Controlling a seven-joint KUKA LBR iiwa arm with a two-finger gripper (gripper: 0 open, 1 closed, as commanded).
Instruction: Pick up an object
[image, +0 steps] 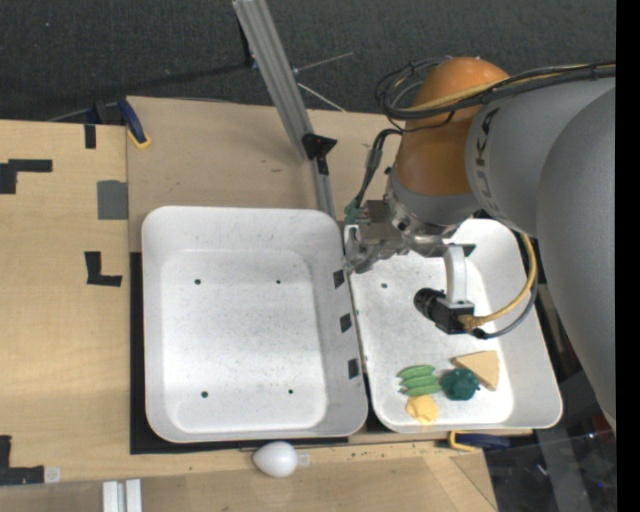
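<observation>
In the right bin (500, 410), several small objects lie near the front edge: a green pea pod (418, 378), a yellow piece (422, 407), a dark teal piece (460, 384) and a tan wedge (481, 368). My gripper (360, 250) hangs over the far left corner of the right bin, close to the wall between the two bins. It is well away from the objects, and the wrist housing hides its tip.
The left bin (160, 300) stands beside the right one. A white egg-shaped object (276, 459) lies on the bench in front of the bins. A slanted metal bar (285, 90) runs down to the bins' far edge. The arm's bulk covers the right bin's far right.
</observation>
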